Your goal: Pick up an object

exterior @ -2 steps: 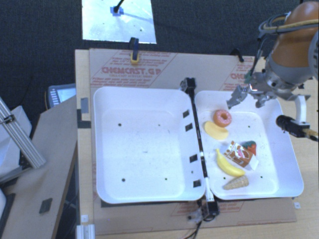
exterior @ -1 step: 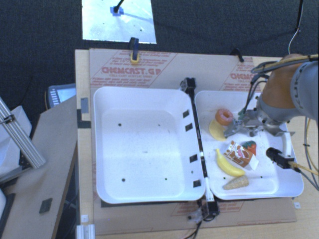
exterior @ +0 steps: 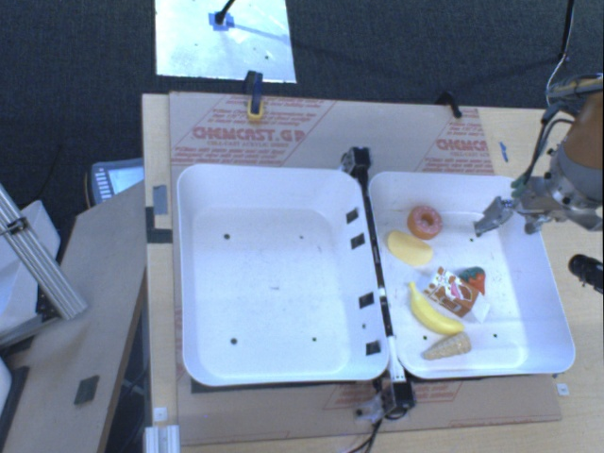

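Several small things lie in the right bin (exterior: 543, 281). They are an orange-pink doughnut (exterior: 425, 221), a pale yellow lemon-shaped piece (exterior: 410, 248), a banana (exterior: 433, 311), a red, white and green printed packet (exterior: 457, 291) and a tan cone-shaped piece (exterior: 447, 347). My gripper (exterior: 511, 221) hangs over the bin's far right part, right of the doughnut and apart from every object. Its fingers stand open and hold nothing.
The left bin (exterior: 189, 253) adjoins the right one along a black-clipped divider (exterior: 371, 253). Both rest on a cardboard sheet (exterior: 283, 130) on the bench. A yellow clamp (exterior: 255, 109) sits at the sheet's far edge, and a metal plate (exterior: 225, 26) lies beyond.
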`<state>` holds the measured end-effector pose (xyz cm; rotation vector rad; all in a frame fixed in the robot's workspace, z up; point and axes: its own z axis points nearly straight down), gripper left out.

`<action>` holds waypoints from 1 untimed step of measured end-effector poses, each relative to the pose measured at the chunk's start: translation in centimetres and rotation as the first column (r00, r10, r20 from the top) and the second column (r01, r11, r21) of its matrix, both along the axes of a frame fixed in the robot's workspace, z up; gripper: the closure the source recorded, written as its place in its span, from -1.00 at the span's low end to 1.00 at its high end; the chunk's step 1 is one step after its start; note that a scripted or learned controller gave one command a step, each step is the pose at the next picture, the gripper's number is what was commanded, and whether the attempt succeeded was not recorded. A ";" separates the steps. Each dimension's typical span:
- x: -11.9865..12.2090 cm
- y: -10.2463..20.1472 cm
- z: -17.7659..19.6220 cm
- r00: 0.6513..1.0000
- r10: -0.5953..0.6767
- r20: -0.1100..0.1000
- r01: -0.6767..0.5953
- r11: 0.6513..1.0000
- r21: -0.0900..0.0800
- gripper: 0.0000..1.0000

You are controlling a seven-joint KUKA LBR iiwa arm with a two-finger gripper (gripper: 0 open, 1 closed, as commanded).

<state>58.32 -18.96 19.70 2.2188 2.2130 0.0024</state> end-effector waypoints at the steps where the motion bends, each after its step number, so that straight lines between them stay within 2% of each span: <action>1: 2.4 -1.6 -11.8 1.000 0.003 -0.012 -0.003 1.000 0.005 -1.00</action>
